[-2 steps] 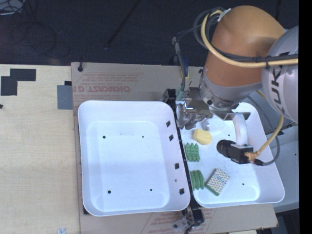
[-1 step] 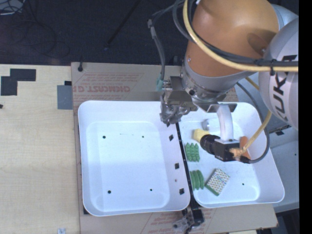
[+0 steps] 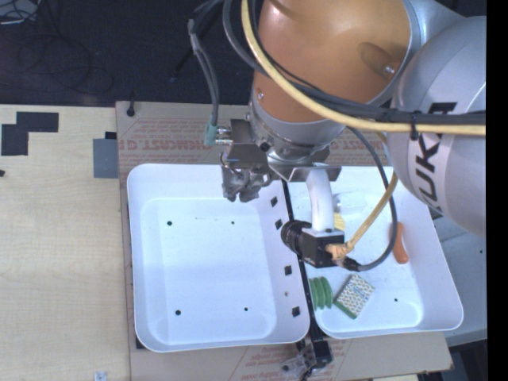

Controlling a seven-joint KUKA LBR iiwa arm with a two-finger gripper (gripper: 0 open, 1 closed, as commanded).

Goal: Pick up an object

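At the far left a pale wooden bench (image 3: 55,252) is seen, with a few dark patches near its upper edge. A brown cardboard sheet (image 3: 175,129) with red print is laid on it, and both bins are set upon that sheet. The left bin (image 3: 198,268) is placed just beside its neighbour, the two rims touching along the middle. The gripper (image 3: 242,186) is held over the upper right corner of the left bin, close to the shared rims; whether it is parted or closed cannot be told, and nothing is seen gripped in it. Above it, the arm (image 3: 333,46) is shown with its orange band uppermost.

The things that could be picked up are all found in the right bin (image 3: 421,292). A green ridged piece (image 3: 321,292) is set near the lower left of that bin, touching or almost touching a square pad with a green and white pattern (image 3: 354,295). An orange oblong piece (image 3: 401,244) is seen further right, well apart from the gripper.
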